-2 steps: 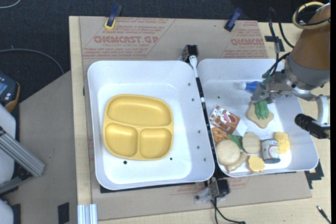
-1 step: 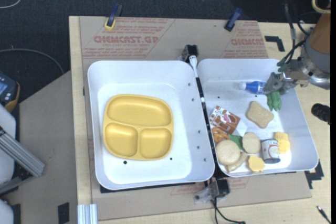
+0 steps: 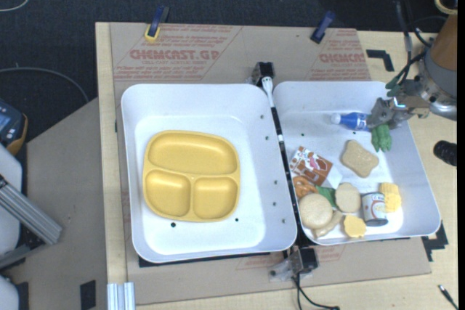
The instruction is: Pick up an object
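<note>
My gripper point(image 3: 383, 119) hangs over the far right part of the right bin point(image 3: 421, 189). A green toy point(image 3: 381, 136) sits directly under the gripper, touching or very close to it. A small blue bottle point(image 3: 350, 120) lies just to its left. Nearer the front lie a tan bread slice point(image 3: 360, 157), a red and white snack packet point(image 3: 311, 165), round cookies point(image 3: 317, 210), a small can point(image 3: 373, 206) and a yellow corn piece point(image 3: 390, 194).
The left bin point(image 3: 138, 156) holds a yellow divided plate point(image 3: 192, 175). A black hinge strip point(image 3: 280, 156) runs between the two bins. Blue clamps point(image 3: 322, 27) hold the cardboard bench at the back. The arm's grey body point(image 3: 442, 72) fills the right edge.
</note>
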Action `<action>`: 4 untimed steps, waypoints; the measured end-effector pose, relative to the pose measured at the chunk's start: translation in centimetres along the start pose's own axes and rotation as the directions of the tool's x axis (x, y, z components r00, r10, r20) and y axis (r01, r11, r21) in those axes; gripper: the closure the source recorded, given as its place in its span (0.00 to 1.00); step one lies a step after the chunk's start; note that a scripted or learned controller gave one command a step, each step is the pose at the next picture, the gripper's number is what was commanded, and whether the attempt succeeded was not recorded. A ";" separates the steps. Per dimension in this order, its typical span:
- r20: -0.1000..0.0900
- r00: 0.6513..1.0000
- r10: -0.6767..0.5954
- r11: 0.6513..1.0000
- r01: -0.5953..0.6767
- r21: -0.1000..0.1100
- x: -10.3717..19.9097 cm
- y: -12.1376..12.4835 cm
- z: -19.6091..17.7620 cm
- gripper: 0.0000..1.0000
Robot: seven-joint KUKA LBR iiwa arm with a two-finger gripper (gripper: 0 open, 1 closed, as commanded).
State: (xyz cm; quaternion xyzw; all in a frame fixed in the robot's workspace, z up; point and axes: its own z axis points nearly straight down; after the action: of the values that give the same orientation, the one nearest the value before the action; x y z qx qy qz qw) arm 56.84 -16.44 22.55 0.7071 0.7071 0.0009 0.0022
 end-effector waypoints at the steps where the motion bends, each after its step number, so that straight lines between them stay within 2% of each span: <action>1: -0.005 1.000 -0.005 1.000 0.005 0.007 5.4 -0.1 0.9 1.00; 2: -0.005 1.000 -0.005 1.000 0.005 0.008 10.7 -0.9 1.6 1.00; 3: -0.005 1.000 -0.007 1.000 0.007 0.002 16.8 -1.4 -0.1 1.00; 4: -0.003 1.000 -0.001 1.000 0.001 0.008 17.1 -3.3 0.0 1.00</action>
State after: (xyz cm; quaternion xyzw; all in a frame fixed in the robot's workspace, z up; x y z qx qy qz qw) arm 53.52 0.68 22.54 0.7068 0.7074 -0.0010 -0.0018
